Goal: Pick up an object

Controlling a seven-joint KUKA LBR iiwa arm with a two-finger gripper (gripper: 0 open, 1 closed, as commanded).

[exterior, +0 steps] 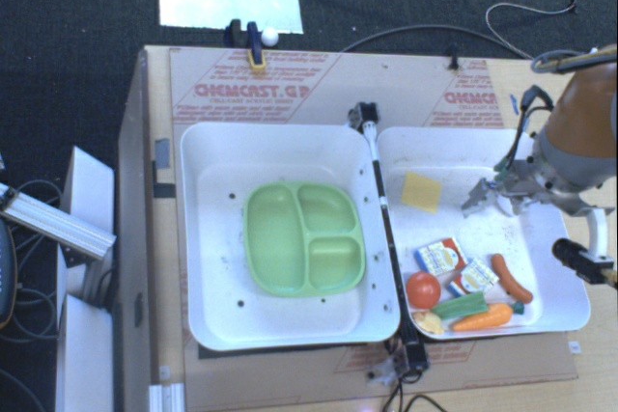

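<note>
My gripper (494, 199) hovers over the right bin (550, 236), in its upper right part, with the fingers spread and nothing between them. A flat yellow cheese slice (421, 191) lies just to its left. Nearer the bin's front lie two small cartons (441, 257) (473, 277), a red tomato (423, 289), a red sausage (511, 278), a green vegetable (462, 306) and an orange carrot (483, 317). All of these rest on the bin floor, apart from the gripper.
The left bin (212, 207) holds a green divided plate (304, 238). A black-tipped rod (377, 178) runs along the wall between the bins. The arm's orange band (589, 111) and a black bracket (579, 260) overhang the right bin's right side.
</note>
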